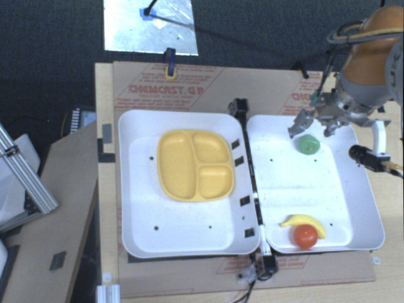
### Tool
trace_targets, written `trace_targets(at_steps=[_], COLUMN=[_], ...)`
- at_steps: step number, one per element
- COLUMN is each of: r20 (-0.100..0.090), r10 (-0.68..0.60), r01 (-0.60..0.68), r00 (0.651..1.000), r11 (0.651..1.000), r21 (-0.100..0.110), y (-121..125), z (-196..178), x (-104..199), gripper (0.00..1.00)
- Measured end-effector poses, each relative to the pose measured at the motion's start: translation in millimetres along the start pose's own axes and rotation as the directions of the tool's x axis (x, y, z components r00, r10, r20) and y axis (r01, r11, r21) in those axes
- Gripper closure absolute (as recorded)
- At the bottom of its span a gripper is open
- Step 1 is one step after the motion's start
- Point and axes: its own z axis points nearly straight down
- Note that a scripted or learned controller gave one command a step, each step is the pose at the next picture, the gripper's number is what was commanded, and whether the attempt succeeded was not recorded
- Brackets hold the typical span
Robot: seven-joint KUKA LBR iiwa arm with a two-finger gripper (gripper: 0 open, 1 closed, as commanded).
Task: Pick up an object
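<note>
A green round object (308,145) lies near the far edge of the right bin (328,182). My gripper (314,128) hangs just above it with its fingers open, one finger (298,127) to the left and the other to the right; nothing is between them. A yellow banana (304,221) and a red tomato (305,235) lie together at the near edge of the right bin.
The left bin (136,188) holds a yellow divided plate (194,165). A black divider with clips (247,169) runs between the two bins. The arm reaches in from the upper right.
</note>
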Motion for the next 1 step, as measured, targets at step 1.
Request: trace_targets(at_steps=[1], r20=[0.001], r10=[-0.002], r01=[0.002], r00=[1.0], r11=[1.0], r21=[-0.012], y=[2.4], z=[-7.3], x=[0.2], gripper=[0.0])
